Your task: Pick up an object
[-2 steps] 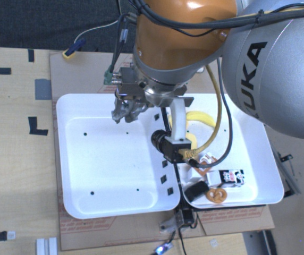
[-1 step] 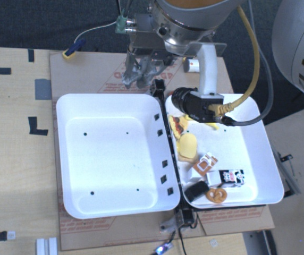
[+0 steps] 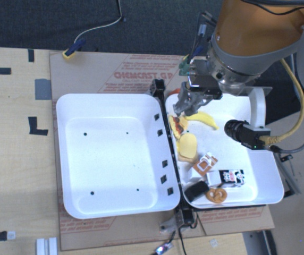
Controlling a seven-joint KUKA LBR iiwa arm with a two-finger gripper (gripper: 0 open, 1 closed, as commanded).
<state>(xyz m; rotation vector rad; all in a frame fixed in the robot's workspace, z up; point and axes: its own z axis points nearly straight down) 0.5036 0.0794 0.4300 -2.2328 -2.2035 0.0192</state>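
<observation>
Nearest you, a pretzel (image 3: 216, 195) and black-and-white carton (image 3: 231, 177) crowd the right bin (image 3: 266, 193). Farther up, centre the end effector (image 3: 184, 107) on the banana (image 3: 201, 120) just beside it; I cannot tell its state.

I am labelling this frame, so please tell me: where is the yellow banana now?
The curved yellow plastic banana lies in the right white bin, near its far left corner, just right of the claw and above the pale yellow rounded lump.
</observation>
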